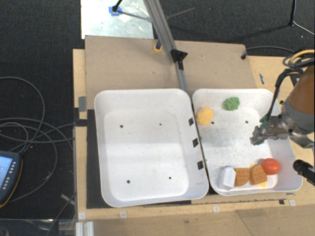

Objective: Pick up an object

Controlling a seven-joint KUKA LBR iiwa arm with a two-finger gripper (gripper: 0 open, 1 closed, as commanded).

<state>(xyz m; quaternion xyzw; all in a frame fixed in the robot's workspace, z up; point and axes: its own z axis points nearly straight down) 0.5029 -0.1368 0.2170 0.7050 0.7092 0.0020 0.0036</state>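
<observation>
The right bin [216, 146] holds several objects. A green bumpy piece [231, 103] lies near its far wall, with a yellow piece [205, 115] to its left. Along the near wall sit a white block [227, 177], two orange-brown waffle-like pieces [250, 175] and a red ball [270, 166]. My gripper [258, 136] hangs over the right side of this bin, above bare floor, apart from every object. It points down and to the left, and nothing is visible between its fingers.
The left bin [106, 132] stands beside the right one, joined by black clips [195, 142]. A grey pole [162, 28] slants over the bench's far side. Cables trail on the floor to the left.
</observation>
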